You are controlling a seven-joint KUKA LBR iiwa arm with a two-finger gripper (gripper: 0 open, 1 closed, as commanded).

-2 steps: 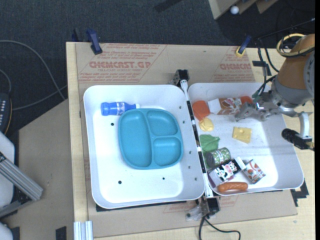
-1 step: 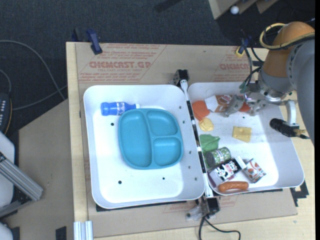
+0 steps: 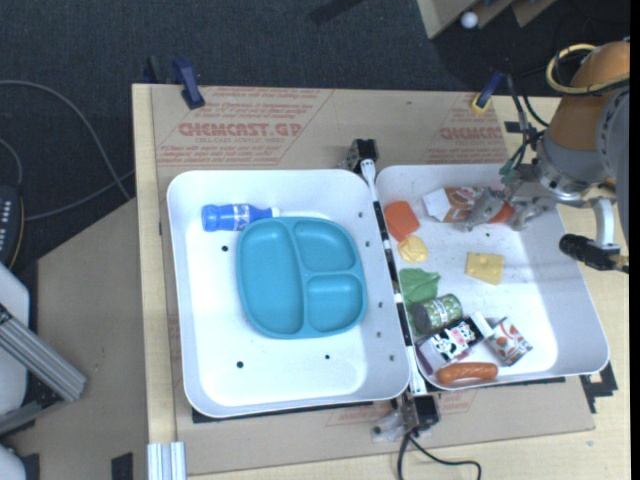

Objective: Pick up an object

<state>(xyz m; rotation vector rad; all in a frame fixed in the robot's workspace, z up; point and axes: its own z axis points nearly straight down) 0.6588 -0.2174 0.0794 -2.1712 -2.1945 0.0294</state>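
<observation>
Down in the far part of the right bin [image 3: 570, 318] sits the end effector [image 3: 497, 211], low among the clutter by a red-and-white packet [image 3: 455, 203]; from where I stand I cannot tell how it is set or whether anything is in it; the grey arm [image 3: 585, 128] comes in from the right. Near it lie an orange block [image 3: 401, 219], a yellow piece [image 3: 412, 251] and a pale yellow cheese wedge [image 3: 485, 266]; closer to the near rim are a green leafy thing [image 3: 419, 285], a dark can [image 3: 438, 313], a black-and-white carton [image 3: 453, 342], a small red-and-white box [image 3: 508, 341] and a sausage [image 3: 466, 373]; the left bin [image 3: 200, 348] holds a blue divided plate [image 3: 300, 275] with a blue bottle [image 3: 236, 215] just beyond it.
</observation>
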